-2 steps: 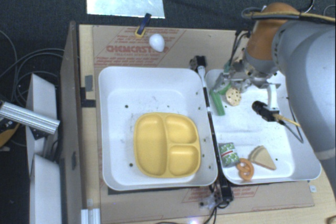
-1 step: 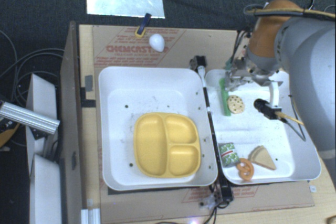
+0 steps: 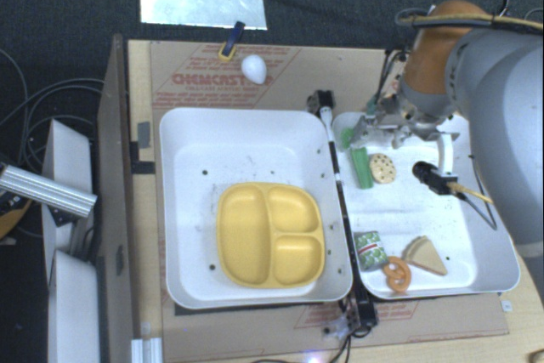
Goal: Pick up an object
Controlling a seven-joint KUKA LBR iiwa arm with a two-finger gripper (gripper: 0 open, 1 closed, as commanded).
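Objects for picking lie untouched in the right bin: my arm hangs over its far end, gripper state indiscernible, just far of the green stick and cookie; no grasp made yet.

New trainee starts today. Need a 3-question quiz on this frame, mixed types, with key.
1. True or false: the yellow divided plate lies in the left bin.
2. What lies nearest the gripper? A) pretzel B) green stick C) sandwich wedge
3. Fill in: the round cookie lies beside the green ____.

Key: 1 true; 2 B; 3 stick.
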